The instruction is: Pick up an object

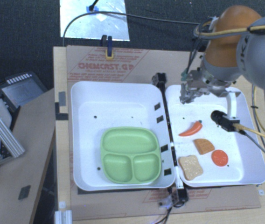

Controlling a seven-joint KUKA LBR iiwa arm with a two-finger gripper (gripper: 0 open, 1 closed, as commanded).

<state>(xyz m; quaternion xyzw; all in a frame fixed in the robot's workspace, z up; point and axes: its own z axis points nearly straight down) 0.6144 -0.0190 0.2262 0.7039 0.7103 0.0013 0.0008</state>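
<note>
**Gripper poised over the right bin's far end**

The gripper (187, 98) is seen above the far left corner of the right bin (251, 146); whether it is open or closed cannot be told. Nothing is seen held. Nearer the camera, a red pepper (191, 129), an orange wedge (203, 146), a red disc (219, 157) and a bread slice (190, 166) are spread apart. A green divided plate (130, 154) is placed in the left bin (83, 125).

Red chili pepper (190, 129), lying flat, right bin (249, 174).
</note>
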